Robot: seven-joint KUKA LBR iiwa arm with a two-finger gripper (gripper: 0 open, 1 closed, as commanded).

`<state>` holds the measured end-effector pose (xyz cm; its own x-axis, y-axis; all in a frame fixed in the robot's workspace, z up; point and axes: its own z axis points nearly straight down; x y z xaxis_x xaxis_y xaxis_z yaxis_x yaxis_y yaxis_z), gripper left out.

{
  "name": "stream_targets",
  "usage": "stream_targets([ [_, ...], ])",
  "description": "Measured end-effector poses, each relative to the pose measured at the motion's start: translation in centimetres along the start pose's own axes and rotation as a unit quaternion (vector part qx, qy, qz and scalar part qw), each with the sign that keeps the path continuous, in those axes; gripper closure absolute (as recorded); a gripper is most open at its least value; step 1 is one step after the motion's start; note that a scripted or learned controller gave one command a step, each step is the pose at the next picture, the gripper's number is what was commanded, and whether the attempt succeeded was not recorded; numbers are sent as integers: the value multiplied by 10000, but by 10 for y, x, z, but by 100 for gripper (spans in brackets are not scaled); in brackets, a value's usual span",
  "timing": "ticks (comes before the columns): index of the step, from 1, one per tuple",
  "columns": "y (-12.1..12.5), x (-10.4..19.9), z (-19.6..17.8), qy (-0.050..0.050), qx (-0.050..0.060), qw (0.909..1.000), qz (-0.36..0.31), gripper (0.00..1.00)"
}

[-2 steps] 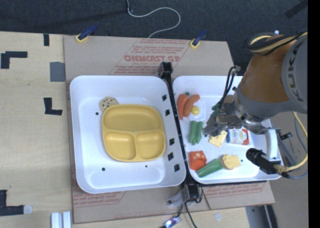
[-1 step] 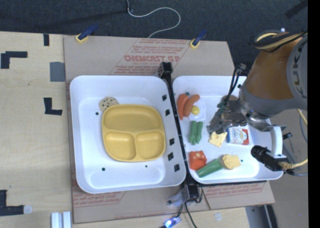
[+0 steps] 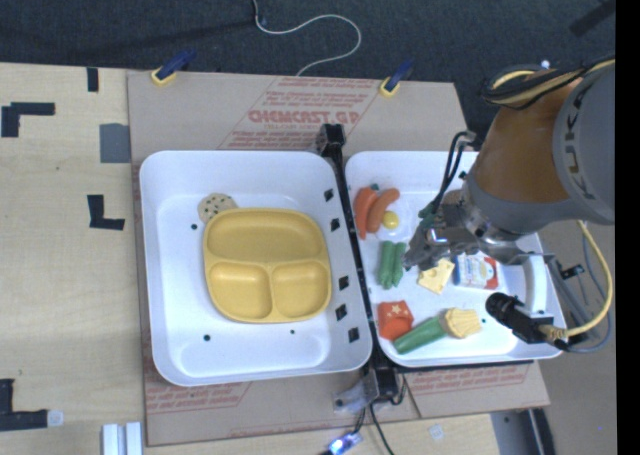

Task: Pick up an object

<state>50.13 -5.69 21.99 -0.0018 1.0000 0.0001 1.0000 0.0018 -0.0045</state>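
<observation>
I hover my gripper low over the right bin, beside the yellow cheese wedge, probably my target, fingers' spread untellable.

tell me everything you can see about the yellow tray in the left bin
The tray is mustard-yellow, plastic-looking, with rounded corners and three hollows: one wide hollow at the far side, two smaller at the near side. It lies flat, face up, near the middle of the left bin. A cookie sits at its far-left corner.
</observation>
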Motion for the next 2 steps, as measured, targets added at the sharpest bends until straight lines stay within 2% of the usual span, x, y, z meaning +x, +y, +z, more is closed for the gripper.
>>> stream_targets([
  [1, -11, -16, -1, -5, -5, 10000, 17, 100],
  [2, 6, -14, 1, 0, -14, 10000, 0, 100],
])
